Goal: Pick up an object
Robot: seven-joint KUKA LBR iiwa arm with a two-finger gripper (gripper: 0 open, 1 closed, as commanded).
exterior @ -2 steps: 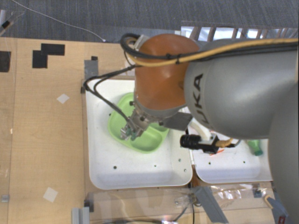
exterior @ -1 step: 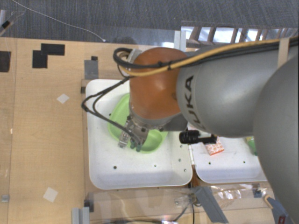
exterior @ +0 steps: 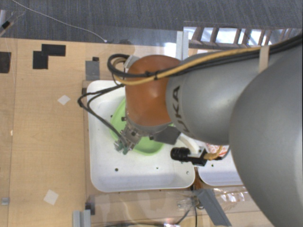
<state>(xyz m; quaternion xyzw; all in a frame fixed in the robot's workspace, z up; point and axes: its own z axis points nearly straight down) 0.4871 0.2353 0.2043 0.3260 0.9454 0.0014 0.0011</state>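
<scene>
Arm (exterior: 227, 93) overhead; tool (exterior: 124, 144) touching green bowl (exterior: 147, 144).

Gripper (exterior: 124, 144) too small and blurred for me; contact with anything beneath it unclear. Green object (exterior: 147, 145) just right of it, mostly hidden under orange band (exterior: 149, 96). Right bin (exterior: 222, 176), further right, largely covered by arm (exterior: 236, 103).

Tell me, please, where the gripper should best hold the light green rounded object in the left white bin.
Probably at its exposed lower rim: the light green rounded object lies in the left white bin, mostly hidden under the arm's orange band. Coming from above, where the gripper already sits at its left edge, seems best.
</scene>
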